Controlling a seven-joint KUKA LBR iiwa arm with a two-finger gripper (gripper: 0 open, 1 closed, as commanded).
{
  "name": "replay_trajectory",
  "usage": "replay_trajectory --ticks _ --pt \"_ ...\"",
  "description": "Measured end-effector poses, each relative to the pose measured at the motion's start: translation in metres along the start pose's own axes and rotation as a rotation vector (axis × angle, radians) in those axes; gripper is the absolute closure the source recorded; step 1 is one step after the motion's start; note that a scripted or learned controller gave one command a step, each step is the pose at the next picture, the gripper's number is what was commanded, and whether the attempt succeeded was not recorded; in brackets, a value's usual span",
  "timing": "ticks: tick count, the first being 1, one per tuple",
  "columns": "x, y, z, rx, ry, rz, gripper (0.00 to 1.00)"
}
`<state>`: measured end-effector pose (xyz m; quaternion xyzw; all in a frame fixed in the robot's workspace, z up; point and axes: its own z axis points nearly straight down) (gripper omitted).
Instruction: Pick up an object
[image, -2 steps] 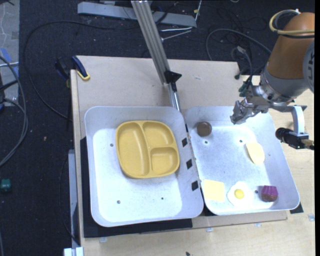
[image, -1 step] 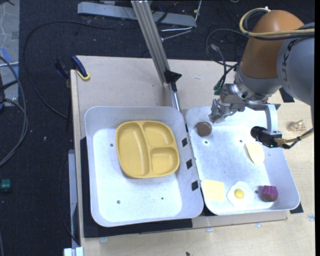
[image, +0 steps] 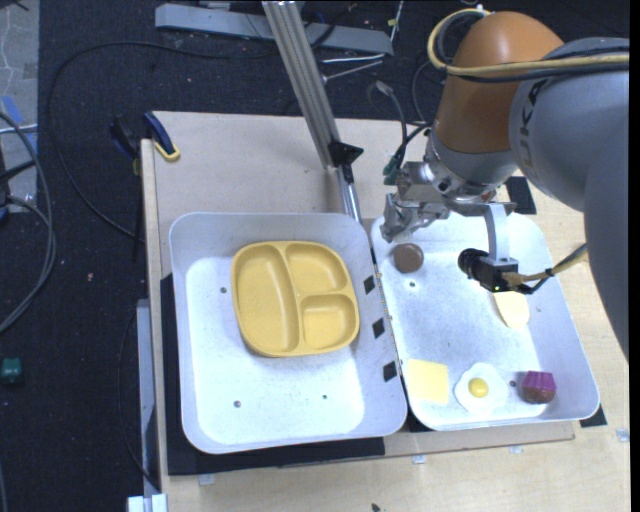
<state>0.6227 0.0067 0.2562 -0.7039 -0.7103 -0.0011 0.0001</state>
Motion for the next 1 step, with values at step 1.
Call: replay_trajectory --ticks 1 --pt "0.0518 -0.0071 0.0006 0.002 0.0 0.001 1.0"
